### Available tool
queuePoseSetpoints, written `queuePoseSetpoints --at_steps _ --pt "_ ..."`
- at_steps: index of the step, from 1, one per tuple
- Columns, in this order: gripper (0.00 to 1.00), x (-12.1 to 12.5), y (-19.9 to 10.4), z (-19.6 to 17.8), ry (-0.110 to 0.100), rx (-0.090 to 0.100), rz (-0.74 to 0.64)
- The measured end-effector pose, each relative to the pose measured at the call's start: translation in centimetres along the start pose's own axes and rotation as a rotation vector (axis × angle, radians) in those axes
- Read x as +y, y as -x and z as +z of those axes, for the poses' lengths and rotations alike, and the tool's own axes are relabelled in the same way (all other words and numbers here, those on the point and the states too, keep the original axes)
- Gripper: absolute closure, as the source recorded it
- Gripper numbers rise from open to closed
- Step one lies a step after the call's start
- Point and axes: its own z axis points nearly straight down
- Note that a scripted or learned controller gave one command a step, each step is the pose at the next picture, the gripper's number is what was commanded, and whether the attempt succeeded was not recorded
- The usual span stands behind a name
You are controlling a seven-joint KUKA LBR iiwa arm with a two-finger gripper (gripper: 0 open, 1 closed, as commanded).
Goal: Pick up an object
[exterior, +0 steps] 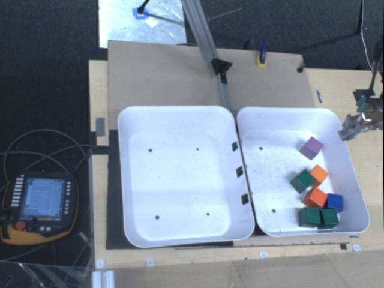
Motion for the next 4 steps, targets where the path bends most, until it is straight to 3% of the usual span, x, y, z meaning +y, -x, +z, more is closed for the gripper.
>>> queuePoseSetpoints --at_steps 3,4 --pt "1.00 1.2 -17.0 0.3 -0.004 0.004 -0.006" --pt "1.00 1.8 -21.7 2.2 -0.007 0.004 -0.005"
